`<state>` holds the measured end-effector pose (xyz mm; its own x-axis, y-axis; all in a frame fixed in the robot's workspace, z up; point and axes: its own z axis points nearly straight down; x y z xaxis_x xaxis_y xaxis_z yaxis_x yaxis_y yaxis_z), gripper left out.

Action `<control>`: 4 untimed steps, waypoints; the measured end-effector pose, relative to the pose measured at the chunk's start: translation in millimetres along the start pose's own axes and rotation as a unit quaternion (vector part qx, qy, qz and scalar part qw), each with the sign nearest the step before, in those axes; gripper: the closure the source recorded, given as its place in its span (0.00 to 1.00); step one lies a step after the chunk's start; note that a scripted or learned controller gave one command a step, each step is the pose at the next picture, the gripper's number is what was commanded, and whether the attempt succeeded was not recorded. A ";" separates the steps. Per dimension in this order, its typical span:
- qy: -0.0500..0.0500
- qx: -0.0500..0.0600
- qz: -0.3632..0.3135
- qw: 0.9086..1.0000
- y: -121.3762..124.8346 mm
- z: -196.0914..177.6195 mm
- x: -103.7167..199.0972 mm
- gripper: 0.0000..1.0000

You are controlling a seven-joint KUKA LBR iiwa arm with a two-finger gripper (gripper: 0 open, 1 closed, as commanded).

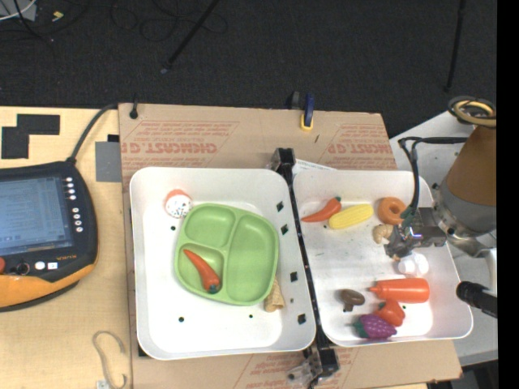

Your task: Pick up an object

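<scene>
The end effector point(403, 241) is seen low over the right bin point(324, 314), reaching in from the right among small toy foods, but whether it is spread or closed, or has anything in it, cannot be told at this angle. No single object is fixed by the task; the nearest candidates are a white egg-like piece point(412, 263) just beneath it, a tan lump point(381, 233) beside it, and an orange ring point(392, 210) a little farther back. A yellow corn cob point(351, 215), an orange pepper point(323, 211), an orange carrot point(401, 289), a brown mushroom point(351, 299) and purple grapes point(375, 327) are also scattered in this bin. These are judged to be light, hollow, stiff plastic, smooth enough to slip or roll out of a pinch. The rounded white piece is best taken across its middle; the carrot and corn would be gripped across the narrow width, near mid-length. In the left bin point(154, 298) a green divided plate point(243, 258) holding a red chilli point(203, 271) is seen.
</scene>
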<state>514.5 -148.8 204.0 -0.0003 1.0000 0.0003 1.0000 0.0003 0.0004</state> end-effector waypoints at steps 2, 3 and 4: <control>0.001 0.002 -0.001 1.000 7.3 -20.8 53.8 1.00; 0.001 0.001 -0.002 1.000 35.3 -16.2 104.6 1.00; 0.001 0.002 -0.001 1.000 51.9 -10.6 152.9 1.00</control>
<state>566.4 4.1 214.7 -0.0032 1.0000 0.0013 1.0000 0.0032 -0.0027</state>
